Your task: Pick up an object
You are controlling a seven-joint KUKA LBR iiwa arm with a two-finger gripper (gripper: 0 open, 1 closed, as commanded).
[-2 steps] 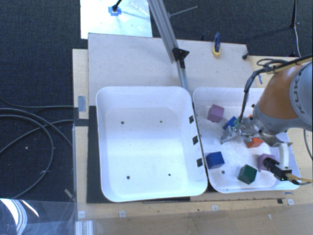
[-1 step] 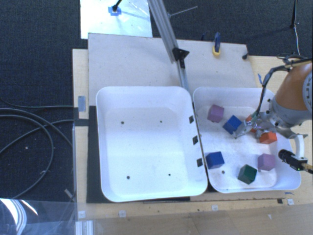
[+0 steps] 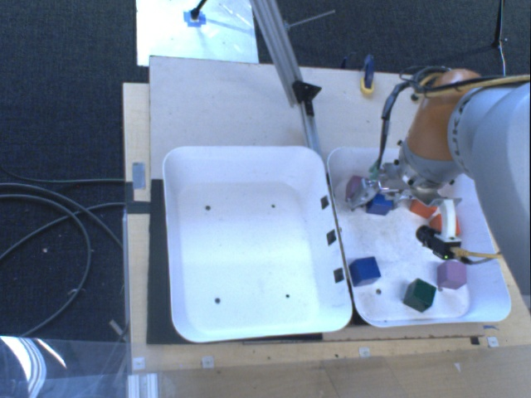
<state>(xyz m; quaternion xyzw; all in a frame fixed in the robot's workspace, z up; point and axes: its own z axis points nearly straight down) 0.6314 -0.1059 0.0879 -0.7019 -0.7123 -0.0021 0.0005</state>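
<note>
The right bin (image 3: 489, 305) holds several small blocks. A mauve block (image 3: 355, 189) and a blue block (image 3: 380, 206) lie at its upper left, and an orange piece (image 3: 422, 210) lies beside them. A blue cube (image 3: 364, 270), a green cube (image 3: 420, 294) and a purple cube (image 3: 452, 275) sit near the front. My gripper (image 3: 380, 191) is low in the right bin's upper left, right over the blue block and next to the mauve one. The wrist hides how the gripper meets them.
The left bin (image 3: 249, 247) stands alongside, its right wall touching the right bin. A slanted metal pole (image 3: 282, 48) crosses the back of the bench. A yellow clamp (image 3: 367, 77) sits at the bench's far edge. Cables lie on the floor at left.
</note>
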